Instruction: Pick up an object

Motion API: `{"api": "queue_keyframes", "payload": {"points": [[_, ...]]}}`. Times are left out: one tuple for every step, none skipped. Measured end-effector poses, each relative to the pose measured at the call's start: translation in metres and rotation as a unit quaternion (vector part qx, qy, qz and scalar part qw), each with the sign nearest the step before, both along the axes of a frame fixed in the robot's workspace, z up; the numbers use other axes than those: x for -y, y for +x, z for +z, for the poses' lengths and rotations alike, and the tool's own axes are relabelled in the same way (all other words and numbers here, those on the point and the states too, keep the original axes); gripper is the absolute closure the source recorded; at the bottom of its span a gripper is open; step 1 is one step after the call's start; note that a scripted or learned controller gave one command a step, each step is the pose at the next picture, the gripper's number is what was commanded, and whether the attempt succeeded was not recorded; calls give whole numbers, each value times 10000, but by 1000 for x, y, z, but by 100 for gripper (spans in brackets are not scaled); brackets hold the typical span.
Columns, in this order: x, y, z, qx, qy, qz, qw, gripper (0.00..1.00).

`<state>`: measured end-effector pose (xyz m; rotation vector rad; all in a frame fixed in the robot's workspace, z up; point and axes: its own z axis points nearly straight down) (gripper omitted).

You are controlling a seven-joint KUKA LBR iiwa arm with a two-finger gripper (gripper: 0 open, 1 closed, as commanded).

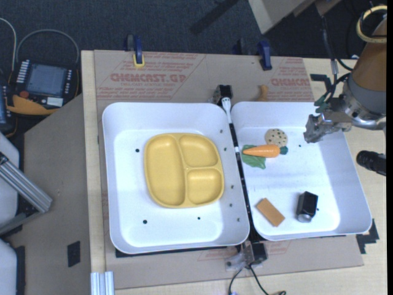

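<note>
The gripper [314,131] hangs over the right bin's [331,165] far right corner, beyond the carrot [263,152], its grip state unclear.

One fixed camera, mounted above the desk [184,72], looking down at a slant. It stands far enough off to take in both white bins whole: the left bin [123,183] and the right bin [344,189], side by side mid-frame. Dark floor [153,11] runs along the top edge. The arm [371,72] enters from the right edge.
</note>
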<state>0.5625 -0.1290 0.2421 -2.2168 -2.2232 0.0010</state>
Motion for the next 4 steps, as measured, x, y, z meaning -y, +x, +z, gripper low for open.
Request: {"api": "queue_keyframes", "payload": {"points": [[-49, -9, -13, -5, 7, 8, 10000, 100], [-95, -22, -22, -7, 5, 8, 10000, 100], [-153, -35, -29, -7, 3, 9, 10000, 100], [-210, -35, -21, 12, 5, 19, 10000, 100]]}}
